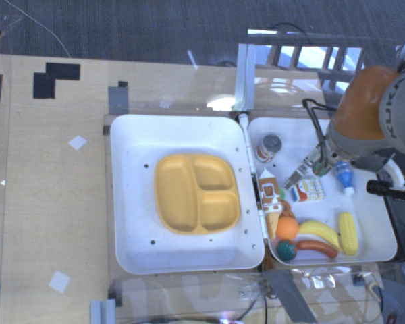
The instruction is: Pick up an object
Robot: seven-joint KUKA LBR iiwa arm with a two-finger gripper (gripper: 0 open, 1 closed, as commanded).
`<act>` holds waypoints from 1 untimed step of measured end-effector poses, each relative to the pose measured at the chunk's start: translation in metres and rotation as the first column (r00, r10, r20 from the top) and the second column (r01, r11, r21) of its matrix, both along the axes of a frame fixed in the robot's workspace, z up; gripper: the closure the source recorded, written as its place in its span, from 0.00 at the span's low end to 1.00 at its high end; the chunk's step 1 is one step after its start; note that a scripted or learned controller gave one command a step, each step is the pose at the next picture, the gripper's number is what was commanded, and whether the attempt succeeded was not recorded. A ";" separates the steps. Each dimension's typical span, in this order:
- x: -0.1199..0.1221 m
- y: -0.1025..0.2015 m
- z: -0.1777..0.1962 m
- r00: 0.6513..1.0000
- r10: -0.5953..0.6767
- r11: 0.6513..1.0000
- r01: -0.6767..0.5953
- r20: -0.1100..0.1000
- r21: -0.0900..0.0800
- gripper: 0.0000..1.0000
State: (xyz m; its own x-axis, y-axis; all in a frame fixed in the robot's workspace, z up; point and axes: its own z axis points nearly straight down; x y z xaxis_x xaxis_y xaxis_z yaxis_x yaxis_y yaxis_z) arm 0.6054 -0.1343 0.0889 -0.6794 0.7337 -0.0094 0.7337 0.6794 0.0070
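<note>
**Many items crowd the right bin**

Several objects pack the right bin (385,248). The gripper (302,175) hovers at center right, fingers apparently apart, over a small carton (309,191). Neighbours like the orange (287,228) could block a clean grasp.

Matt yellow plastic tray (196,194) in smooth white plastic bin (131,201).

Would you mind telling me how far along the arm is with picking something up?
Done: the gripper has reached into the right bin, low beside the small carton. In hand: nothing visibly sits between its fingers. Left: grasping and lifting. The can, bottle, banana, corn and orange all lie in that bin; the yellow tray sits in the left bin.
</note>
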 end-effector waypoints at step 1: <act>0.051 0.026 -0.002 0.955 -0.297 0.955 0.297 -0.009 0.000 0.00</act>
State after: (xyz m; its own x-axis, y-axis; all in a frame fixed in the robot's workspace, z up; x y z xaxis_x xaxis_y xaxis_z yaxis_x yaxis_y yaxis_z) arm 0.6560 -0.1079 0.0870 -0.4312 0.9022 -0.0033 0.9023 0.4312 0.0007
